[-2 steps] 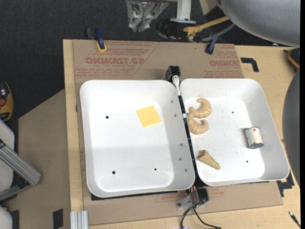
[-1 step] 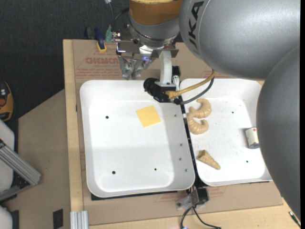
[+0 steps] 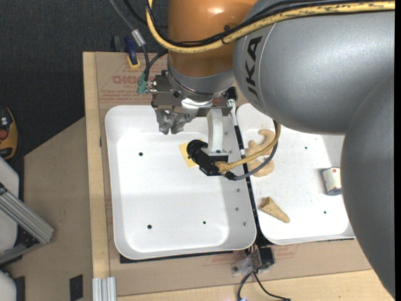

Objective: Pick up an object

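Where it bends down, arm (image 3: 301, 61) overhangs left bin (image 3: 175, 224).

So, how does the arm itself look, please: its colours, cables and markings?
The arm is smooth grey with a glossy orange band above the wrist. Black letters are printed on the grey shell. A yellow-and-black cable loops around the band. The gripper is grey metal, with a small green part on its side.

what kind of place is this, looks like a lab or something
Most likely a robotics lab or test bench. A big grey and orange arm reaches over two shallow white bins set on a plain board, loose cables run along the arm, and small odd objects lie in the right bin.
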